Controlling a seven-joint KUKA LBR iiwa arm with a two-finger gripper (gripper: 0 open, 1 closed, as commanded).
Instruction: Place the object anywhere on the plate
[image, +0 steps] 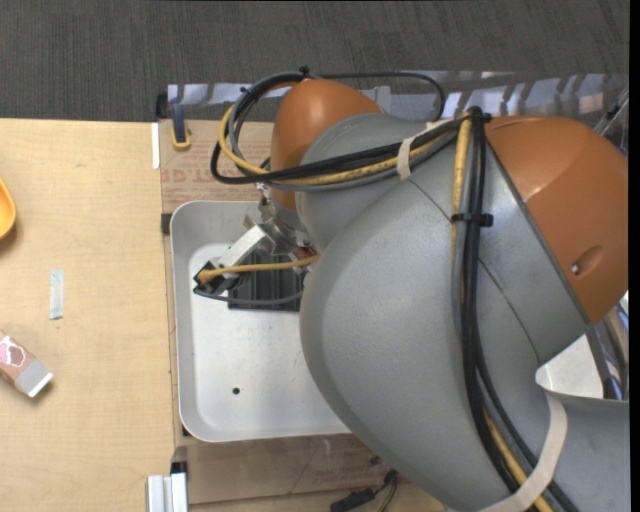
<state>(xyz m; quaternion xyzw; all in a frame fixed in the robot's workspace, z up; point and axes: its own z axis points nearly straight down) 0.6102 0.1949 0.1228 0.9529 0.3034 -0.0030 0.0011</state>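
My arm (450, 300) reaches in from the right and covers most of the view. Its wrist end, with the gripper (266, 228), hangs over the upper part of the left white bin (200, 400). The arm's bulk hides most of the gripper, and I see nothing that it holds. A tiny dark speck (236, 390) lies on the bin floor toward the front. An orange rounded edge (5, 214), maybe a plate or bowl, pokes in at the far left on the wooden table.
On the wooden table (90, 200) left of the bin lie a small grey strip (56, 295) and a red-and-white wrapped item (22, 366). The bin's near and left walls stand free. The arm covers the right bin.
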